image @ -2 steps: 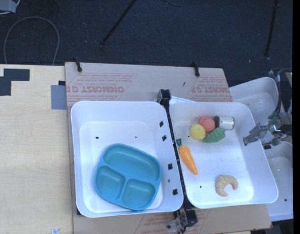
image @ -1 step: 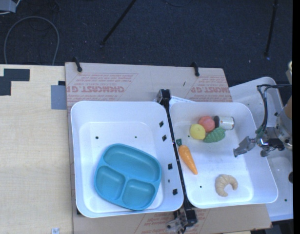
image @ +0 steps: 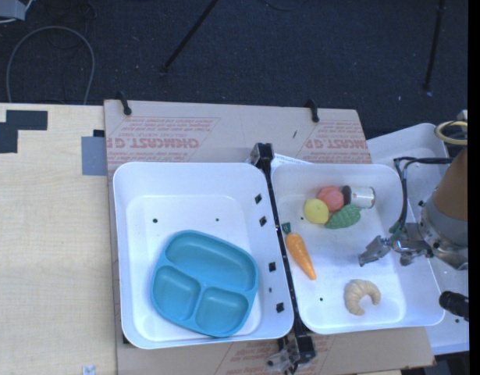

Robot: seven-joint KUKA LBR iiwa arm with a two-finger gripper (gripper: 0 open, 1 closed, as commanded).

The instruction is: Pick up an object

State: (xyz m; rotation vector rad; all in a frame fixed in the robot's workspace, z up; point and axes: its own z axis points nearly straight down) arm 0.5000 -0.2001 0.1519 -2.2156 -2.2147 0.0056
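Jaws [image: 375, 251] look open w/ nothing between, above right bin [image: 388, 309] near croissant [image: 361, 296].

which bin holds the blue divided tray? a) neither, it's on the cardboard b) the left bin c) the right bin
b: the blue divided tray lies flat in the left bin, while the right bin holds the toy carrot and croissant.

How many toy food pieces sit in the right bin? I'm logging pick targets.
5, all in the right bin: a pink piece, a yellow piece and a green piece clustered at the far side, a carrot near the divider, and a croissant at the front.
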